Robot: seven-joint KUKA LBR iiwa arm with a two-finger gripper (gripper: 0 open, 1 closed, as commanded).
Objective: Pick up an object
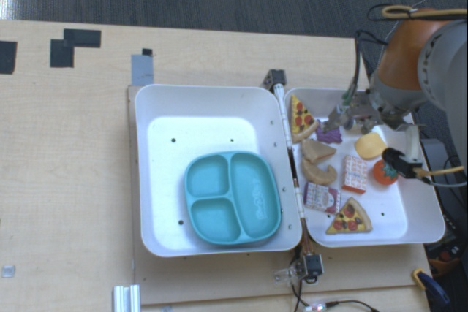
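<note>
My gripper (349, 115) hangs low over the back of the right bin (420, 230), just right of and behind a small purple toy (329, 134). Below the grey wrist with its orange band lies a yellow piece (369, 145). A pizza slice (298, 115) rests against the bin's left wall. Two tan bread-like pieces (318, 150) (319, 172) lie in the left half. A pink-and-white packet (355, 173), a red tomato (384, 172), a second packet (320, 196) and another pizza slice (349, 217) sit nearer the front.
The left bin (157, 120) holds a teal divided plate (232, 196) at its front right. A black cable part (401, 158) of the arm crosses above the tomato. The divider between the bins (289, 157) runs close to the toys.
</note>
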